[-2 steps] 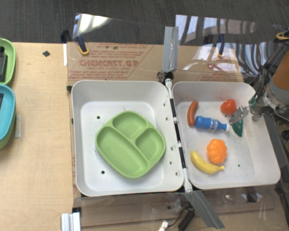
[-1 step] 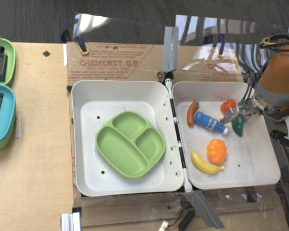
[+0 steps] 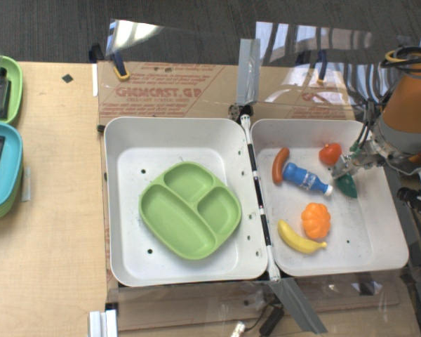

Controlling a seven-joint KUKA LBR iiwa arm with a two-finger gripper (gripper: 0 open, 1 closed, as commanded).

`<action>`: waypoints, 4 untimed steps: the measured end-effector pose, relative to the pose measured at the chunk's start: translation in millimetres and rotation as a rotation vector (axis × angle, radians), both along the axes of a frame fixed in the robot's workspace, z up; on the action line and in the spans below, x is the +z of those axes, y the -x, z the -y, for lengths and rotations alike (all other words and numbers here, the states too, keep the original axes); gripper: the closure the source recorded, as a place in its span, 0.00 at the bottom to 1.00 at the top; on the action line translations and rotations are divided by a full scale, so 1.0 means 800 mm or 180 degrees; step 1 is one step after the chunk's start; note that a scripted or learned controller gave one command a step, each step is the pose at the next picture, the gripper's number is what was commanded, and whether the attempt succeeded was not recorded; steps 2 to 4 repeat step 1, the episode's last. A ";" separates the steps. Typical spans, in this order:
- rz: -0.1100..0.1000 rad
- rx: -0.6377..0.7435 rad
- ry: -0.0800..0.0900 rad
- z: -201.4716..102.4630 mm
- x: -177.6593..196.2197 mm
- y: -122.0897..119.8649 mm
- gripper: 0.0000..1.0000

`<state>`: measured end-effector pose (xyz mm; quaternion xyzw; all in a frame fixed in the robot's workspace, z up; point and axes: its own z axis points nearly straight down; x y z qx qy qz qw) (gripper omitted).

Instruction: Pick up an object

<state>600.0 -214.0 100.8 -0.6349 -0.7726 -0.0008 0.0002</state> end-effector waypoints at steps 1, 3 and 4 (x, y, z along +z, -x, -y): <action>-0.0003 -0.0224 0.0007 -0.123 0.120 -0.043 1.00; -0.0003 -0.0224 0.0007 -0.123 0.120 -0.043 1.00; -0.0003 -0.0224 0.0007 -0.123 0.120 -0.043 1.00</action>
